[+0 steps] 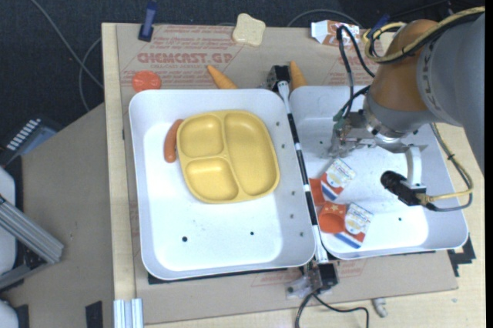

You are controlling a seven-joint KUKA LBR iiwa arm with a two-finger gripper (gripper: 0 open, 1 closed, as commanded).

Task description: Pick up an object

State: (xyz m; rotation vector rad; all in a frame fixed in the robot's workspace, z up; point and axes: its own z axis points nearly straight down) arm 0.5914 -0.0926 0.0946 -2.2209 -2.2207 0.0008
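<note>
My gripper is lowered into the right bin, near its upper left part. Just below it lies a small white, red and blue packet. A second similar packet lies near the bin's front, beside a red piece. A thin red-orange item rests against the bin's left wall. The grey arm with its orange band reaches in from the right and hides part of the bin's back.
The left bin holds a yellow divided plate and a sausage at its left. On the bench behind lie a toy bread slice, a carrot, an orange disc and a blue item. A black part with cable hangs at the gripper's right.
</note>
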